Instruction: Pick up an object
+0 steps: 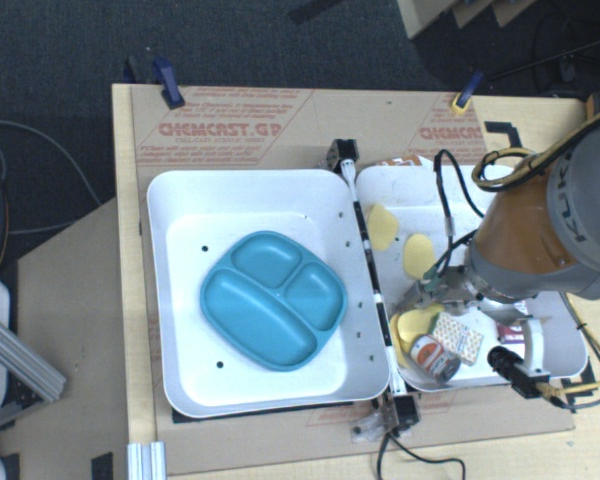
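My gripper hangs low in the right bin, near its left wall, with the grey and orange arm reaching over the bin from the right. Just below it lie a yellow object, a checkered packet and a small red and white can. Two pale yellow pieces rest up-left of the gripper. I see nothing clearly held between its tips. The arm hides much of the bin's right half.
The left bin holds a blue compartment plate. A divider with black clips separates the bins. A small pink item peeks out under the wrist. An orange-brown thing sits at the right bin's far rim.
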